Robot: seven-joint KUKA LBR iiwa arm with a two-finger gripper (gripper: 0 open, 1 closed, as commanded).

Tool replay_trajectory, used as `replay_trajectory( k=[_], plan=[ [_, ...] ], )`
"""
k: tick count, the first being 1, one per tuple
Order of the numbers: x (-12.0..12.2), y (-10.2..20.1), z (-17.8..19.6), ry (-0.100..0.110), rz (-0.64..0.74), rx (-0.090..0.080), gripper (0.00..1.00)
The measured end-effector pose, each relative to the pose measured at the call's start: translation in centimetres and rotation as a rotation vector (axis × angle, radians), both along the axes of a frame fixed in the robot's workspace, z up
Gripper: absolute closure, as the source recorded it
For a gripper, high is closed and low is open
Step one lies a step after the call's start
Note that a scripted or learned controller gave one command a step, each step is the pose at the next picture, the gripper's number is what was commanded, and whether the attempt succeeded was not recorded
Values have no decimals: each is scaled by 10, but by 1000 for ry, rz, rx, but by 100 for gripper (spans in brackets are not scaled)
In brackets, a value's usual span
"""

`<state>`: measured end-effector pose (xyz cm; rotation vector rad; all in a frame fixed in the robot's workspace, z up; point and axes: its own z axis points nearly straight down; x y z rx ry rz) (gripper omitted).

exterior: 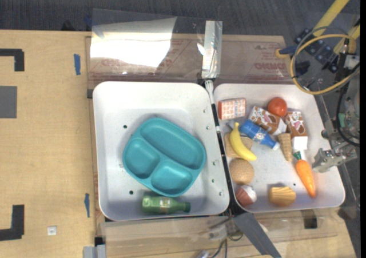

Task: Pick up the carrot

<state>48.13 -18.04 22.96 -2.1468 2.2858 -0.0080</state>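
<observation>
Carrot (pixel 306 177) in right bin (pixel 337 194), just left of pincer (pixel 327 159); pincer's grip unclear

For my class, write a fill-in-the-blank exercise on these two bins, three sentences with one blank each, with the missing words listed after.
1. The teal sectioned plastic plate lies in the ____ white bin.
2. The green plastic bottle lies on its ____, near that bin's front edge.
3. The orange toy carrot lies in the right white bin, its green top pointing toward the bin's ____ wall.

Missing words: left; side; back
</observation>
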Motion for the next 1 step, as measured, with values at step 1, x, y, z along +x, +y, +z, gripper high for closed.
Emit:
replay_trajectory(
  k=[1],
  plan=[
    [54,-18,-95,14,34,9,100]
  ],
)
